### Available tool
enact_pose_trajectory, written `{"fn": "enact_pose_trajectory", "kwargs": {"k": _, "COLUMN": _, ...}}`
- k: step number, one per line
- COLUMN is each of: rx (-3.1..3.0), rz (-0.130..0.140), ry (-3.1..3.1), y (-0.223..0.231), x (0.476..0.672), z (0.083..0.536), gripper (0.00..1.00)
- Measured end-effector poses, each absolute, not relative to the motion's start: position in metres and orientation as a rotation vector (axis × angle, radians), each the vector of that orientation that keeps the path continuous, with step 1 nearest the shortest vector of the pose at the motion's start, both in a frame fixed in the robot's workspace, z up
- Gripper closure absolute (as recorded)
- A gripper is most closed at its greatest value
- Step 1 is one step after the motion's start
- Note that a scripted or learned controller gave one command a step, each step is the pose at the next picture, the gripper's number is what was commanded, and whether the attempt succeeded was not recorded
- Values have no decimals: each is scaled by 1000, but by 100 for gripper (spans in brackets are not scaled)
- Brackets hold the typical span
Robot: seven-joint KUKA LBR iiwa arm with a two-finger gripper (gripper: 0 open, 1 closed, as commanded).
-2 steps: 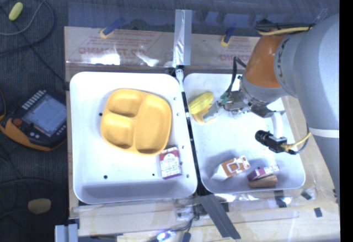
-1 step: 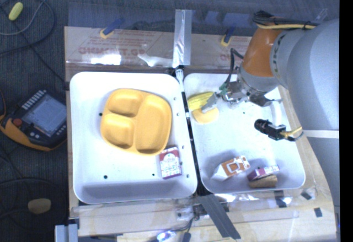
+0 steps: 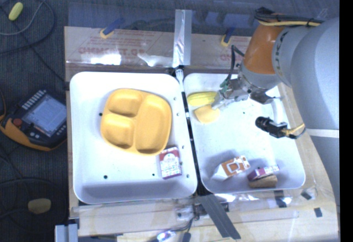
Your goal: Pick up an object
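Observation:
My gripper (image 3: pixel 225 96) hangs low over the top left part of the right bin (image 3: pixel 287 152), under the arm's orange band (image 3: pixel 261 50). Its tip sits right beside two yellow pieces: a pale yellow banana-like one (image 3: pixel 199 97) against the bin's left wall and a rounder yellow one (image 3: pixel 207 114) just below it. Whether it touches them is not clear. At the bin's lower edge lie a small orange and white box (image 3: pixel 234 167) and a brown and purple item (image 3: pixel 263 177).
The left bin (image 3: pixel 88 180) holds a yellow compartment plate (image 3: pixel 136 120) and a small red box (image 3: pixel 170 162) near its lower right corner. A black cable fitting (image 3: pixel 270 124) juts from the arm over the right bin. An orange pendant (image 3: pixel 34 119) lies on the floor at left.

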State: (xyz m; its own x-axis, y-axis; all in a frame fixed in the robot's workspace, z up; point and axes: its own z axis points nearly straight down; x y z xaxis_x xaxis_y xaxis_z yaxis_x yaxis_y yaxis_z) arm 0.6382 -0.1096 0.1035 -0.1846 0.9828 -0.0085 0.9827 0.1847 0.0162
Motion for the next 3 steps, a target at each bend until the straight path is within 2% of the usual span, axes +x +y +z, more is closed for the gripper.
{"fn": "enact_pose_trajectory", "kwargs": {"k": 1, "rx": 2003, "rz": 12, "ry": 2392, "y": -103, "x": 642, "z": 95, "gripper": 100}}
{"fn": "enact_pose_trajectory", "kwargs": {"k": 2, "rx": 2008, "rz": 8, "ry": 2399, "y": -102, "x": 640, "z": 91, "gripper": 0}}
{"fn": "enact_pose_trajectory", "kwargs": {"k": 3, "rx": 1974, "rz": -4, "ry": 2442, "y": -88, "x": 648, "z": 196, "gripper": 0}}
